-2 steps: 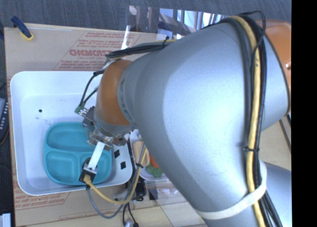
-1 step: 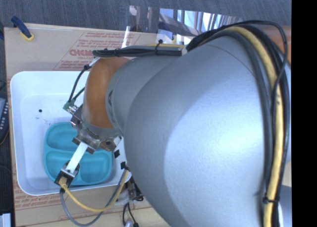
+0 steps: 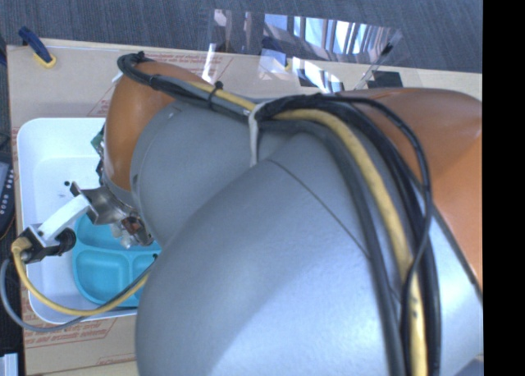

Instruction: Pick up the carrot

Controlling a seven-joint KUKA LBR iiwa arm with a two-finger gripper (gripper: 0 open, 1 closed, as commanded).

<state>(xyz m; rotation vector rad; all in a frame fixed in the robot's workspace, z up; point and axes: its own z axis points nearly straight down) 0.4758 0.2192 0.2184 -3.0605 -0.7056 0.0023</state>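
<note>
My grey arm with its orange band (image 3: 131,132) covers most of the view and reaches down into the left white bin (image 3: 41,144). The wrist flange and its white bracket (image 3: 61,218) hang over the bin's near half. The fingers are hidden under the wrist. A blue divided tray (image 3: 102,272) lies in the bin just below the wrist. The arm hides most of the bin, and I see no carrot in the uncovered part.
A yellow cable (image 3: 37,292) loops from the wrist over the bin's front rim. Black and yellow cables (image 3: 361,169) run along the top of the arm. The cardboard bench edge (image 3: 74,58) shows behind the bin, with a blue clamp (image 3: 37,46) at the far left.
</note>
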